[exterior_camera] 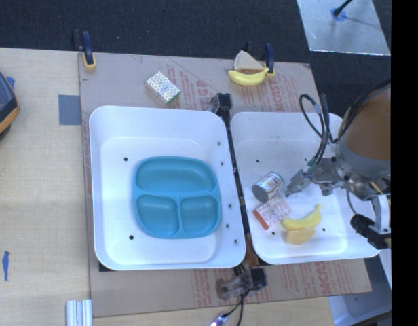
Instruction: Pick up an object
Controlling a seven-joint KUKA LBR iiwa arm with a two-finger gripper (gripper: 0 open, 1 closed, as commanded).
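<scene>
In the right bin (277, 131) lie a small silver can (267, 185) on its side, a red-and-white packet (271, 212) and a yellow banana (302, 219) with a yellow lump under it. My gripper (295, 184) comes in from the right, low over the bin, just right of the can and above the banana. Nothing shows between its fingers.
The left bin (107, 134) holds a blue divided plate (176, 196). Behind the bins on the cardboard lie a small patterned box (162, 87) and a second banana with a wedge-shaped item (249, 70). Cables loop over the right bin's far right side.
</scene>
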